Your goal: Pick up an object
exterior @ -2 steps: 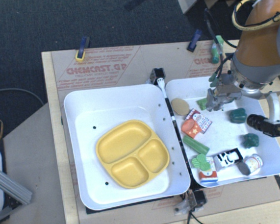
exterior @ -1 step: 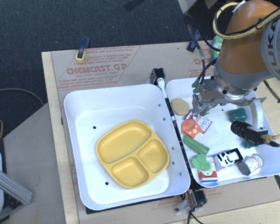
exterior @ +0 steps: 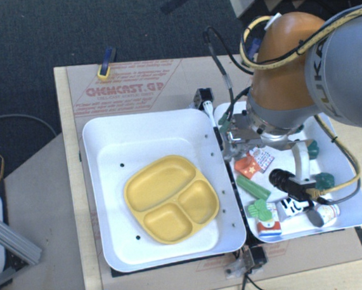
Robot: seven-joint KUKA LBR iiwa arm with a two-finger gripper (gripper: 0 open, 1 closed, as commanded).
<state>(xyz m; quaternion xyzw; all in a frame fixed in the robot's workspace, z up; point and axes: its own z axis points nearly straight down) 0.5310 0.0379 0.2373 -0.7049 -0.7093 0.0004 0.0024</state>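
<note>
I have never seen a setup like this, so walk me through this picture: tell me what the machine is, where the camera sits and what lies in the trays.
One camera looks down at a slant on a bench. The grey robot arm with an orange band reaches in from the right, over the right bin, which holds a clutter of small things, among them a green piece and a red packet. The left bin holds a yellow divided tray. The arm's wrist hides its jaws, so whether anything is held cannot be told.

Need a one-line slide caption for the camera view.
KUKA arm poised over the cluttered right bin; yellow divided tray alone in the left bin.
</note>
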